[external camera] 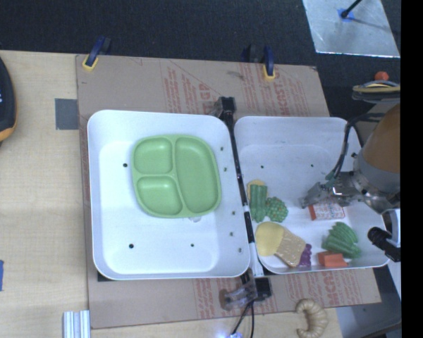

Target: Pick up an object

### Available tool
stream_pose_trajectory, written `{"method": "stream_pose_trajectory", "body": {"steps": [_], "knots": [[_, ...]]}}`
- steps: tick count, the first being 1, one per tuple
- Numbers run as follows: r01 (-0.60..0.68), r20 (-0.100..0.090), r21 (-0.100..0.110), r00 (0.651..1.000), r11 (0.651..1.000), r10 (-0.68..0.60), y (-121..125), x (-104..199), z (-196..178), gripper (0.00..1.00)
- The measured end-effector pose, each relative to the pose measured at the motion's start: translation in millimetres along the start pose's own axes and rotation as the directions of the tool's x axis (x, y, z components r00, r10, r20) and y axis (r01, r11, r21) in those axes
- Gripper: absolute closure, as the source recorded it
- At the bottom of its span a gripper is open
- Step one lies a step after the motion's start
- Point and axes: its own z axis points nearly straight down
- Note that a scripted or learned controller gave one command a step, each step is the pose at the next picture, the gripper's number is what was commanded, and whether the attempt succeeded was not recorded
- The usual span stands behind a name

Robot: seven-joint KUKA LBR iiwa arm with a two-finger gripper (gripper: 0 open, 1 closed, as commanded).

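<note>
fingers of the gripper sit low over the right bin; we cannot tell how far apart they stand, and we see nothing clearly held between them. directly beside the gripper, touching or nearly so, lies a small red-and-white item, the likeliest target. we judge it light, flat and stiff, so it should be taken across its short edges, pressed close to the bin floor.

other candidates lie along the near side of the right bin: a green leafy piece, an orange block, a yellow piece, a tan cracker-like slab, and green vegetable pieces at the left wall. all appear to be light plastic, smooth and prone to slip. the left bin holds a green divided plate.
</note>
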Motion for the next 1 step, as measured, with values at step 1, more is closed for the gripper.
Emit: {"method": "stream_pose_trajectory", "body": {"steps": [1], "knots": [[-0.001, 0.001, -0.009, 1.0, 1.0, 0.001, -51.4, -17.8, -3.7, 0.0]]}}
